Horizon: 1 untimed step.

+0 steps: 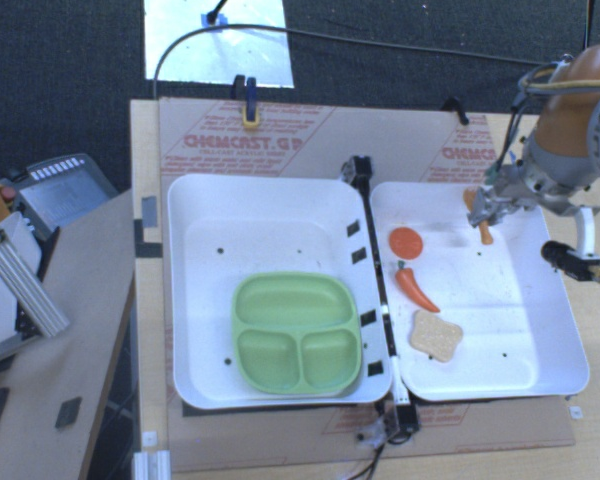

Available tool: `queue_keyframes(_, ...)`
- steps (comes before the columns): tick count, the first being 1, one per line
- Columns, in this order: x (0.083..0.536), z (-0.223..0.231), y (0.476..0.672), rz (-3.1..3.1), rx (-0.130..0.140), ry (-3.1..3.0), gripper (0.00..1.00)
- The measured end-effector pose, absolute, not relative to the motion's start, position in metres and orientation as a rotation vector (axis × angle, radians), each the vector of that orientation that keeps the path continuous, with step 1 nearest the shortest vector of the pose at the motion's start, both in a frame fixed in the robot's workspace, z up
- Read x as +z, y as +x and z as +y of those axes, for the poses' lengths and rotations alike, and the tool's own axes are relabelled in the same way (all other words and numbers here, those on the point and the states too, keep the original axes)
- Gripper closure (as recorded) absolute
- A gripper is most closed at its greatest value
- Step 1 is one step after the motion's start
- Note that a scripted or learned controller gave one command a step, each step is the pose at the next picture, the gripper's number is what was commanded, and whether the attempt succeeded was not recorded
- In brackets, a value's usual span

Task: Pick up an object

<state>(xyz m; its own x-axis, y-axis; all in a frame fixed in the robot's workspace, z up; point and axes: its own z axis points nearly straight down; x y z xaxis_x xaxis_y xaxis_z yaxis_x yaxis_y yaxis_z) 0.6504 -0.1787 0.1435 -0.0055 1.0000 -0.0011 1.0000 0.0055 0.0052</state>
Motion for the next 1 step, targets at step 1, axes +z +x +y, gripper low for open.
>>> queue_keyframes(1, 0.1902, -0.1714, 0.6529, 2.224, 0.006, 2.211, 1.0)
